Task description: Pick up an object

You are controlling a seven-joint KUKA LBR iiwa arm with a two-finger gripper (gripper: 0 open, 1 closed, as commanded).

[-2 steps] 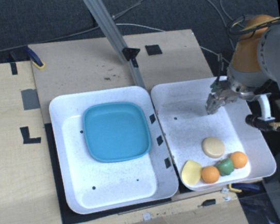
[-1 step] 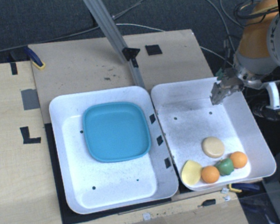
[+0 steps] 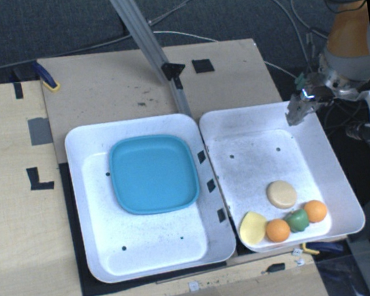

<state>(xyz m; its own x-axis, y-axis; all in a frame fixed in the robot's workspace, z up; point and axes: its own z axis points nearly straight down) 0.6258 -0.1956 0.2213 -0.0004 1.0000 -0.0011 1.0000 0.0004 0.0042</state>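
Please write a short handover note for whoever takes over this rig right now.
Gripper: over the right bin's far right corner, nothing seen in it; finger state unclear.
Right bin, near corner: a beige round piece, a yellow piece, two orange balls and a green item, clustered together.
Left bin: a blue square plate.
Done: nothing picked yet.
Left: descend on one object, grasp, lift.

Two shallow white bins (image 3: 85, 193) (image 3: 332, 163), one square blue plastic plate (image 3: 154, 173), two small orange balls (image 3: 277, 231) (image 3: 316, 211), one pale yellow wedge (image 3: 253, 227), one round beige disc (image 3: 281, 194), one small green lump (image 3: 297, 221).
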